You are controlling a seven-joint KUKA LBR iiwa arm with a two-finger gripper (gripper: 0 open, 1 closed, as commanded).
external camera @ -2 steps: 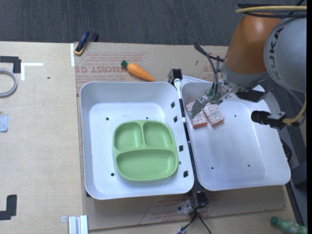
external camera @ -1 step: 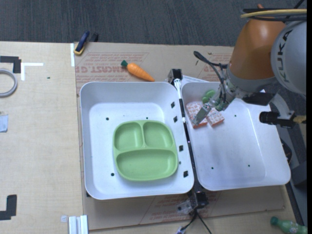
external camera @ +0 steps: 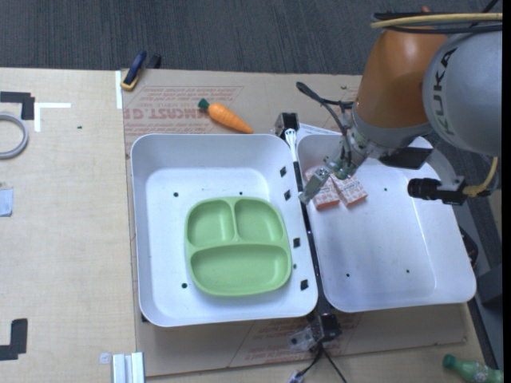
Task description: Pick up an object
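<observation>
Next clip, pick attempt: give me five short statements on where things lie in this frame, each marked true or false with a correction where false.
1. The green plate lies in the left bin. True.
2. The carrot lies in the right bin. False: it lies on the cardboard behind the left bin.
3. The gripper is over the right bin, near its left wall. True.
4. The red-and-white packet rests on the green plate. False: it lies in the right bin, by the gripper.
5. The plate has three compartments. True.
</observation>
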